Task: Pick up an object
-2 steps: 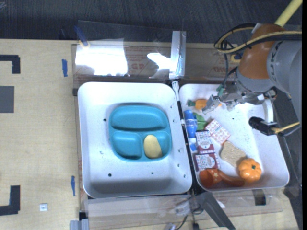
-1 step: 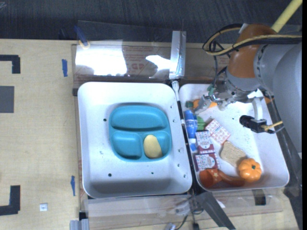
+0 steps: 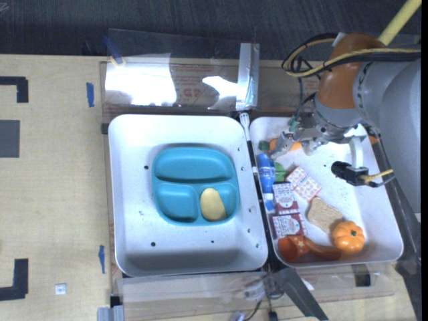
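My gripper (image 3: 299,138) hangs low over the back left corner of the right bin (image 3: 381,199), below the orange wrist band (image 3: 338,85). Just left of it lies a small orange and green item (image 3: 273,144), partly hidden. A blue bottle (image 3: 266,172) lies along the bin's left wall. Red and white packets (image 3: 289,202) sit in the middle, with a checked packet (image 3: 305,182) beside them. A slice of toast (image 3: 324,212), a small orange pumpkin (image 3: 348,236) and a red pepper (image 3: 301,247) lie along the front.
The left bin (image 3: 127,179) holds a blue divided tray (image 3: 190,169) with a yellow lemon-like item (image 3: 212,204) in its front right compartment. A black cable connector (image 3: 349,172) dangles over the right bin. A clear plastic panel (image 3: 174,79) stands behind the left bin.
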`<state>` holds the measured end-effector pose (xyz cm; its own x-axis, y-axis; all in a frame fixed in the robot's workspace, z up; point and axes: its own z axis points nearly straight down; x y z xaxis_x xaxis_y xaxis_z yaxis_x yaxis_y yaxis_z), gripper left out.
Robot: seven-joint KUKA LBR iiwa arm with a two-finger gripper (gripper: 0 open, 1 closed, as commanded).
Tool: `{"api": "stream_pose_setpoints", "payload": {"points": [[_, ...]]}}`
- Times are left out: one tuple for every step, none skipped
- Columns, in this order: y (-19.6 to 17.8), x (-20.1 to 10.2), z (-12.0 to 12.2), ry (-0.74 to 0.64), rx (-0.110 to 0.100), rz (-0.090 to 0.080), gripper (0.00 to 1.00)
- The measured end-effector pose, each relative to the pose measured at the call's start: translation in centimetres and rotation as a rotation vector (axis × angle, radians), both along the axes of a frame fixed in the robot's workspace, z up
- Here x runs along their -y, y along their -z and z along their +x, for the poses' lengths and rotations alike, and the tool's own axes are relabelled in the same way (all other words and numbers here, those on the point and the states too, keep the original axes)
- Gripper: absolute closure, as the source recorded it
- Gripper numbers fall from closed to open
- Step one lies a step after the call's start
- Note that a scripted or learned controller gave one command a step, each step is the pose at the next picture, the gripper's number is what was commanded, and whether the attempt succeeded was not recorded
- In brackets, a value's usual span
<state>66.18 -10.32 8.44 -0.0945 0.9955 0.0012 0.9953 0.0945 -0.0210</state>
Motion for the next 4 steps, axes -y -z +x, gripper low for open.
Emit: {"api": "stream_pose_setpoints", "payload": {"points": [[-0.8,-0.3,-0.3,0.001,-0.015,0.007,1.0],[-0.8,-0.3,-0.3,0.0,-0.016,0.007,0.0],[-0.5,-0.7,-4.6,-0.055,0.029,0.001,0.0],[-1.5,-0.9,-4.6,-0.054,0.031,0.003,1.0]]}}
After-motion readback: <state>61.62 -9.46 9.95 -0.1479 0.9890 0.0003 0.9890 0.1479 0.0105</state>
